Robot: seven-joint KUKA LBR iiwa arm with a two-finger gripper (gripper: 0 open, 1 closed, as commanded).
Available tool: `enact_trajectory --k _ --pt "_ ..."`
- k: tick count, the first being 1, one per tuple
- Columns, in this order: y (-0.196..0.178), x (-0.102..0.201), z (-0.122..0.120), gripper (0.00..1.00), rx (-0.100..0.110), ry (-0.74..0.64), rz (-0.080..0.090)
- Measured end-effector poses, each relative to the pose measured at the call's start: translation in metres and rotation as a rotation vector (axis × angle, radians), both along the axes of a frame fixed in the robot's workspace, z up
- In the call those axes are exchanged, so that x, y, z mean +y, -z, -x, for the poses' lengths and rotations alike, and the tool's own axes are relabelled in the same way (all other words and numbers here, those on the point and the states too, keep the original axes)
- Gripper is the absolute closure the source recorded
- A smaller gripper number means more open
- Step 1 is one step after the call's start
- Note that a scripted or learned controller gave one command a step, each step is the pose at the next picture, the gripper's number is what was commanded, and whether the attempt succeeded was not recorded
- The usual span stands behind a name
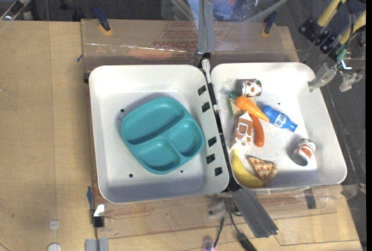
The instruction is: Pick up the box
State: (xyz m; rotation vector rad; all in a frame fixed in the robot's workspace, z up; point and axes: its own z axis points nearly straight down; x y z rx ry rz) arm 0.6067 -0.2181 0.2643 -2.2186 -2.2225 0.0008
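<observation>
The small white-and-orange carton box (243,129) lay flat in the right white bin (325,128), near its left wall, touching the orange plastic carrot (251,107) above it. A yellow banana (243,172) and a toy pizza slice (263,168) lay just below the box. A blue bottle (279,118) and two small cans (304,150) sat nearby. The left white bin (104,128) held a teal divided plate (161,135). The gripper (334,67) hung over the right bin's far right corner, well apart from the box; its state could not be determined.
</observation>
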Motion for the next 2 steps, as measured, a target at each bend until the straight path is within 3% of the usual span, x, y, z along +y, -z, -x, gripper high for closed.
enact_trajectory --k 1,2 --pt "0.133 0.052 0.025 0.00 0.000 -0.096 0.000" --pt "0.143 0.114 0.021 0.00 -0.001 -0.468 -0.001"
